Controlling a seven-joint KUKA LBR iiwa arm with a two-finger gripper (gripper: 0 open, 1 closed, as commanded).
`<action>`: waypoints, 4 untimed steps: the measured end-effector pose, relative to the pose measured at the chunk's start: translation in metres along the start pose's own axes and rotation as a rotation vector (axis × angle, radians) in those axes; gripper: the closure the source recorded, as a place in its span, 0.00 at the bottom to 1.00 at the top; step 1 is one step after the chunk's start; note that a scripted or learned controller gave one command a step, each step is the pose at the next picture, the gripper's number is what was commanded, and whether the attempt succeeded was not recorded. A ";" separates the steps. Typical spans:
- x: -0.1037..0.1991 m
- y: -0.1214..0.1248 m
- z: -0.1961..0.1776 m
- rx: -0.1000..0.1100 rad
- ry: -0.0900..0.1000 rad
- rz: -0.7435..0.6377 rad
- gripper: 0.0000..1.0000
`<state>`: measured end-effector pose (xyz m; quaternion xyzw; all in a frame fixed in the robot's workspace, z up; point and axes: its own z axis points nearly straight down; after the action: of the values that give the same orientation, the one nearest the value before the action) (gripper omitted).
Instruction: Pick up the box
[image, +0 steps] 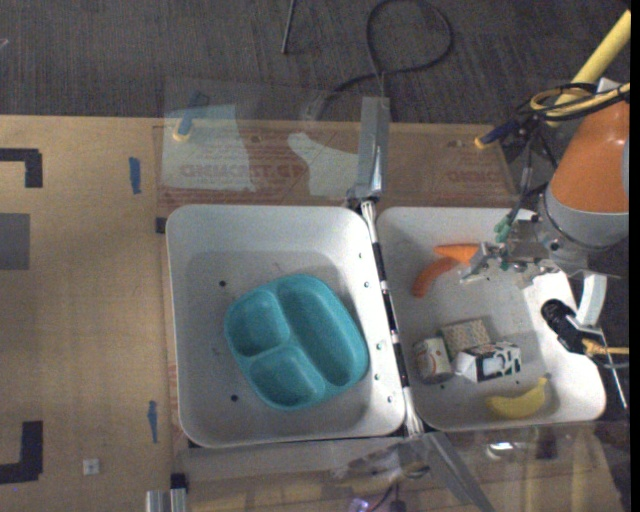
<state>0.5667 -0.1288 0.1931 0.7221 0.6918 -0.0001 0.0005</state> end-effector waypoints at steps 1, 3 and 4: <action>-0.024 -0.025 0.092 -0.007 0.000 -0.031 0.00; -0.024 0.011 0.105 -0.006 -0.001 -0.088 0.00; -0.024 0.011 0.105 -0.006 -0.001 -0.088 0.00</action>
<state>0.5768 -0.1535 0.0882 0.6909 0.7229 0.0017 0.0030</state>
